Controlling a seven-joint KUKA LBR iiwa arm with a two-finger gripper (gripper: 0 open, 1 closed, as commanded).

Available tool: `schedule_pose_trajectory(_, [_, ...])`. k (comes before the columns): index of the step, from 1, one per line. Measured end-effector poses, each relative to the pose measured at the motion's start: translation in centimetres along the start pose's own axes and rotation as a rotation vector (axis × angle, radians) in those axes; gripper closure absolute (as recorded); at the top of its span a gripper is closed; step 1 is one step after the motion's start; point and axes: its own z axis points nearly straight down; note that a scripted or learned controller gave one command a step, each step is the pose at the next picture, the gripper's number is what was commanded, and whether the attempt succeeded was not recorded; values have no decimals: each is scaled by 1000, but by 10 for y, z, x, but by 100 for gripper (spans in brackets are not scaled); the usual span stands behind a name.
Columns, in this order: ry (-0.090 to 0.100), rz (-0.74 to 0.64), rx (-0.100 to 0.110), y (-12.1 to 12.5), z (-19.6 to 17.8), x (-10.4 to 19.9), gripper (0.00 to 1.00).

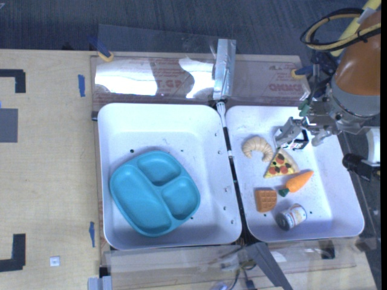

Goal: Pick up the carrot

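Camera view, looking down at a slant on a wooden bench (42, 180) with two shallow white bins side by side. Black tape marks sit along the far left edge of the frame.

The left bin (121, 122) fills the centre-left of the frame. In its lower half lies a blue plate (154, 192) with three compartments, tilted slightly.

The right bin (338, 216) holds five small toy foods grouped in its middle. Furthest left of them, near the bin's upper middle, is a tan croissant (257, 147). Just below and right of it lies a pizza slice (279, 164). Below that, toward the bin's lower middle, sits a square orange waffle (265, 199). The carrot (296, 182) lies just right of the pizza slice and above the waffle, orange with a small green top at its lower left end, tilted so its tip points to the upper right. Below it, near the bin's front edge, a small can (291, 216) lies on its side.

At the upper right of the frame the arm (358, 80), with its orange band, reaches in. Its gripper (300, 133) hangs over the upper part of the right bin, above and apart from the carrot, just right of the croissant. The metal parts blur together here, so I cannot tell whether the jaws are apart or together; nothing appears to be held between them.
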Motion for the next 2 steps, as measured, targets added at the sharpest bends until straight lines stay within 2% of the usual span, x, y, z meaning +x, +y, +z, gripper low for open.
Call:
schedule_pose_trajectory(1, [0, -7, 5, -58, 77, -32, 0])
schedule_pose_trajectory(2, [-2, 74, -9, -29, 170, -76, 0])
